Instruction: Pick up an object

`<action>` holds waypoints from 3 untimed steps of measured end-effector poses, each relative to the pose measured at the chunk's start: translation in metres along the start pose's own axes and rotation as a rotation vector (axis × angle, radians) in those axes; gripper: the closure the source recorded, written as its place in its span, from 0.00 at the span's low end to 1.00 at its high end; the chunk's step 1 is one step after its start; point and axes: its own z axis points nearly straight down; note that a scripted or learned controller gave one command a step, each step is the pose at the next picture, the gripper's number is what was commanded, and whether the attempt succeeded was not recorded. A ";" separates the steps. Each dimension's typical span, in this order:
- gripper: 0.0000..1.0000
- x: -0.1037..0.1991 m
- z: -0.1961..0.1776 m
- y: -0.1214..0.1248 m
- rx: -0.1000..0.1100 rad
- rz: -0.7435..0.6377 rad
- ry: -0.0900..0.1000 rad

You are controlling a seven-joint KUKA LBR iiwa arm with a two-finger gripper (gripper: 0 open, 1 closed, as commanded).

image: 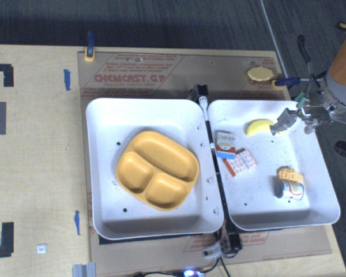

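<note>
I go for the yellow banana toy (pixel 258 127); it is small, smooth and curved, lying loose near the far wall of the right bin (pixel 326 212); my gripper (pixel 281 124) is just beside it, fingers spread and pinching nothing, ready to close; the tan tray (pixel 157 169) sits well left of it.

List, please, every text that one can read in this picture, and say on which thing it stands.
"CHEMCAST GP", red print, partly blurred: on the brown sheet behind the bins.
Further red lines on that sheet: too blurred to read.
Small red-and-white packet in the right bin: print too small to read.
Blue-and-white packet beside it: unreadable.
</note>
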 end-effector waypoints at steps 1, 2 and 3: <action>0.00 -0.023 0.143 -0.043 -0.003 0.001 -0.002; 1.00 -0.024 0.132 -0.041 -0.009 0.002 -0.004; 1.00 0.036 0.142 0.026 -0.008 -0.002 0.000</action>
